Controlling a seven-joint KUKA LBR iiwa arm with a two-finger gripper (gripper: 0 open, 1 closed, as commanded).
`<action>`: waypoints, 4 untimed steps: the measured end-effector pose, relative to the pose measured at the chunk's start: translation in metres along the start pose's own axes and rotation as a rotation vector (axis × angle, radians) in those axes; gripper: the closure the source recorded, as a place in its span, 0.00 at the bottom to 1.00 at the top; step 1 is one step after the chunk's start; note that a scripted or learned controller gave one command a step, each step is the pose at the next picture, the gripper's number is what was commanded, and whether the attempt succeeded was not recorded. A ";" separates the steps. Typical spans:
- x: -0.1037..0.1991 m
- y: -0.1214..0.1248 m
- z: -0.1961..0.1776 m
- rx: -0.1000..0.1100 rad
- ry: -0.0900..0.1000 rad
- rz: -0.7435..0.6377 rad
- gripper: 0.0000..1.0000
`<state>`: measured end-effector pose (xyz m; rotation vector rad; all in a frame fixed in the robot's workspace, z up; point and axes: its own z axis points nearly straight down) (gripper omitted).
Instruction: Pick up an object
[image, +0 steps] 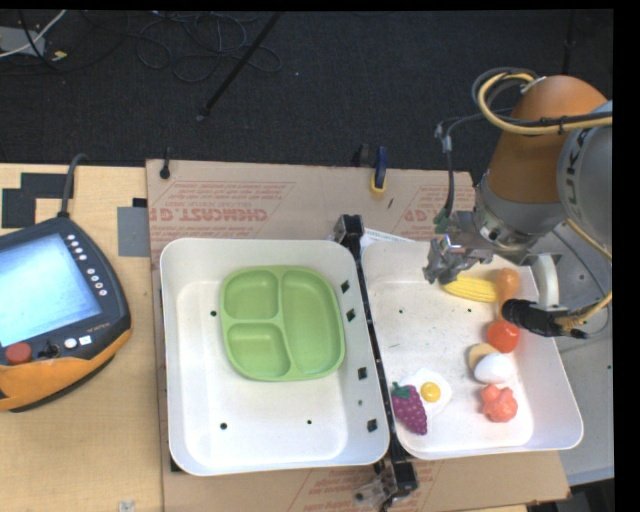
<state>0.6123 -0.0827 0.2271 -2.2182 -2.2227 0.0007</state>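
In the right bin (560, 425) lie several toy foods. A yellow corn cob (472, 290) rests near the back, with an orange piece (508, 283) right beside it. Further forward are a red tomato (503, 336), a white egg (493, 369), a red strawberry (499, 402), a fried egg (430, 391) and purple grapes (410, 408). My gripper (447, 265) hangs at the bin's back, just left of and above the corn cob's left end. Nothing is visibly held.
The left bin (190, 400) holds a green divided plate (281, 323). A black divider (358, 300) runs between the bins. A teach pendant (50, 300) lies on the bench at far left. A blue clamp (379, 180) stands behind the bins.
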 end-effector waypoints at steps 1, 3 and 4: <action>0.051 -0.002 0.011 0.003 0.000 0.000 1.00; 0.154 -0.001 -0.011 0.001 0.000 0.000 1.00; 0.156 -0.009 0.005 0.004 -0.001 0.003 1.00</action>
